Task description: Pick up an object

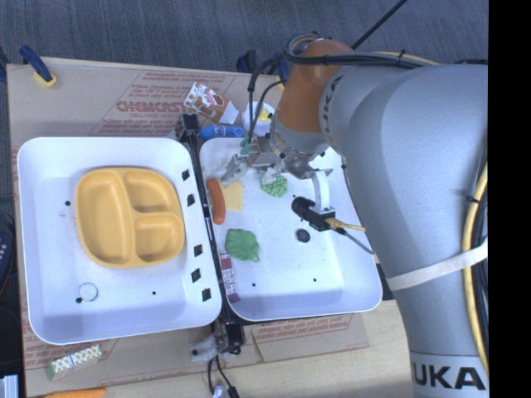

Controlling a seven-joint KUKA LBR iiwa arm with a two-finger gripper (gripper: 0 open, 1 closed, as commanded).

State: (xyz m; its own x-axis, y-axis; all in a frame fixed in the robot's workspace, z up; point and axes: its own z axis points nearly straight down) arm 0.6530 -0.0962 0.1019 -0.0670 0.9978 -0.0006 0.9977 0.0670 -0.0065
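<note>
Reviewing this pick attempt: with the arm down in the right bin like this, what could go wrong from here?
The gripper sits low among crowded items: the green broccoli-like piece, yellow block and orange sausage lie close together, so it may nudge neighbours or catch two. The green leaf looks flat and hard to pinch.

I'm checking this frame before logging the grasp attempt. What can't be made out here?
- Hand: blurred and partly under the wrist in the camera view; fingers unclear.
- Green object by the hand: partly covered, too small to identify.
- Right bin: its far right side is hidden by the arm.
- Small packet beyond the bins: print too small to read.
</note>
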